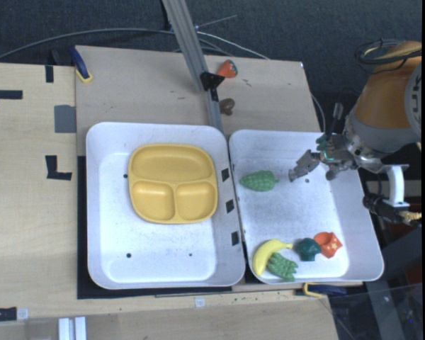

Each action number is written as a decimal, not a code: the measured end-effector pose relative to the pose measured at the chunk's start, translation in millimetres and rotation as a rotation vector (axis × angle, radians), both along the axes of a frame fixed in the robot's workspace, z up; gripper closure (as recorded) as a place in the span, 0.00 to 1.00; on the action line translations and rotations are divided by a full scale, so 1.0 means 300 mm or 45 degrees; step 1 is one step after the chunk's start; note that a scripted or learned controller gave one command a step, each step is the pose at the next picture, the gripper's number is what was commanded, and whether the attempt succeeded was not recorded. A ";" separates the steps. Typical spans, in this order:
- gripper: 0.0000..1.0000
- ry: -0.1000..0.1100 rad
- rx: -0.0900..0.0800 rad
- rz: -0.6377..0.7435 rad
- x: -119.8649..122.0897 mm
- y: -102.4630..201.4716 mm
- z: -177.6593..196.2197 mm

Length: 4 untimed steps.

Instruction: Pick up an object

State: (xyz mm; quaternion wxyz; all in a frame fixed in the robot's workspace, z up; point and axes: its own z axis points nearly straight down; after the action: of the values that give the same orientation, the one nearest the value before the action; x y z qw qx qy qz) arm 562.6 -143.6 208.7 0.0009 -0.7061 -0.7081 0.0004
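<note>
1. Gripper (302, 167) hangs over the upper part of the right bin (354, 211); its dark tip is too small and blurred for me to tell how it is set, and nothing can be seen held in it.
2. Nearest candidate is the green leafy toy (258, 181), lying just beside the gripper toward the left bin (103, 211), apart from it.
3. Other toys cluster at the right bin's near edge: a yellow banana (266, 250), a green bumpy piece (282, 266), a teal piece (307, 248) and an orange-red piece (329, 244), touching or nearly so.
4. Yellow divided plate (173, 183) sits in the left bin.
5. Risks, as I judge them: a descent slightly off could push the low leafy toy aside instead of catching it; aiming at the cluster could snag two pieces or knock them against the bin wall.
</note>
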 end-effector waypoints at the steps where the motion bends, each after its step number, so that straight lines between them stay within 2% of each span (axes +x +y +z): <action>1: 0.00 -0.001 0.000 0.000 0.000 0.000 0.000; 3: 0.00 0.008 0.000 -0.002 0.003 0.029 -0.383; 4: 1.00 0.003 0.001 0.000 0.008 0.031 -0.339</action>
State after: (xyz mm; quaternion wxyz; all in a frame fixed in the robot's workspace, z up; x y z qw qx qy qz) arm 565.1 -134.3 106.8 0.0018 -0.7061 -0.7081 0.0009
